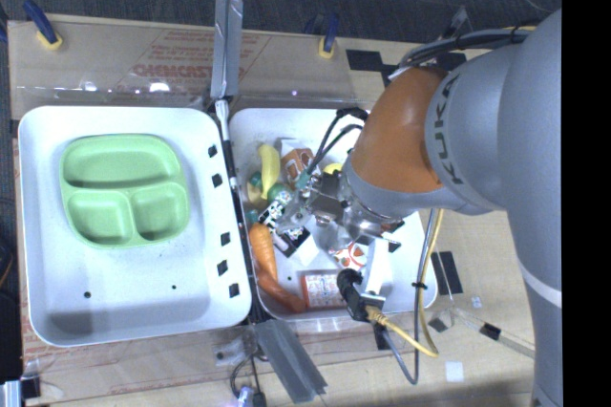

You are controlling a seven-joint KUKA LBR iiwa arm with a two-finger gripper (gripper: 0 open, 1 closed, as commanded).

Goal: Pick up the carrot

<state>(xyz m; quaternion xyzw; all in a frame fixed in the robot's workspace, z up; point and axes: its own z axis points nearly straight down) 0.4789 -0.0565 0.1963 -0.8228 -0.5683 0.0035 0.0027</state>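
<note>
The carrot (264, 257) lies in the right bin (286, 120), close to its left wall, pointing from the middle down toward the front. A brown thing (284, 298) touches its lower end. The gripper (298, 222) hangs just beside the carrot, to its right. I cannot tell how its grip stands. A banana (270, 166) sits farther back. The left bin (38, 204) has a green tray (124, 188) with three parts.

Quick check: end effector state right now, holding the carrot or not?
End effector: state cannot be told; it sits low in the right bin just above the carrot, which lies by the left wall.
</note>
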